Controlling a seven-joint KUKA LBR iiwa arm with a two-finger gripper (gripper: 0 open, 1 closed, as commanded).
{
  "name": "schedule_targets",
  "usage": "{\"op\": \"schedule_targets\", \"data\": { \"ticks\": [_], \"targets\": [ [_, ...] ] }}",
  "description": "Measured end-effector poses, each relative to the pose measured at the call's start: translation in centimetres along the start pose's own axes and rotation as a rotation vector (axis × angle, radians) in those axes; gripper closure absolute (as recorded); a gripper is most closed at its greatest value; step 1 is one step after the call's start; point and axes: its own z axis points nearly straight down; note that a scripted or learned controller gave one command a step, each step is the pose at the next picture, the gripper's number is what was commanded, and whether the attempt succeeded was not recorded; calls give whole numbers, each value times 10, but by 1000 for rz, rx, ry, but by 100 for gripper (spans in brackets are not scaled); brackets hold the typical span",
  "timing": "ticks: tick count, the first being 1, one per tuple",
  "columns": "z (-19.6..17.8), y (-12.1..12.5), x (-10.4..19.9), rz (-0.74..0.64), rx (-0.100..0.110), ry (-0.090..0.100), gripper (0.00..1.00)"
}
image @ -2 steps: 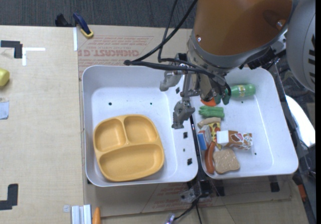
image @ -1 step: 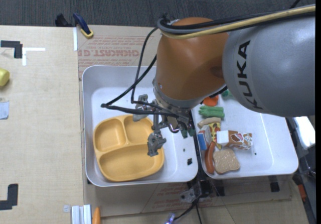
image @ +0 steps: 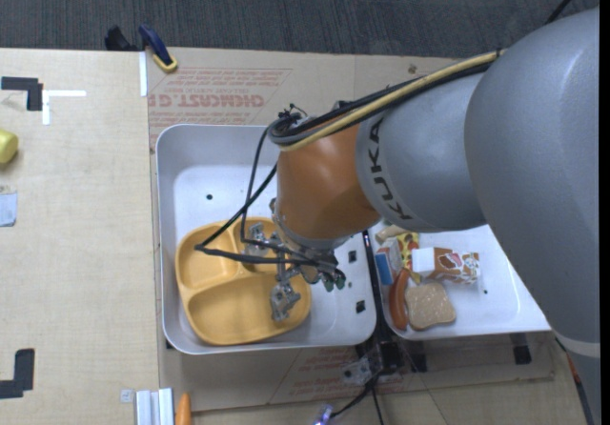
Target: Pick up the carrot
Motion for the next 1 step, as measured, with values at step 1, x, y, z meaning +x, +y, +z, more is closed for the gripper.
{"op": "schedule_targets", "data": {
  "ticks": [1],
  "targets": [
    [-12, -2, -7, 7, 1, -26, 100]
  ]
}}
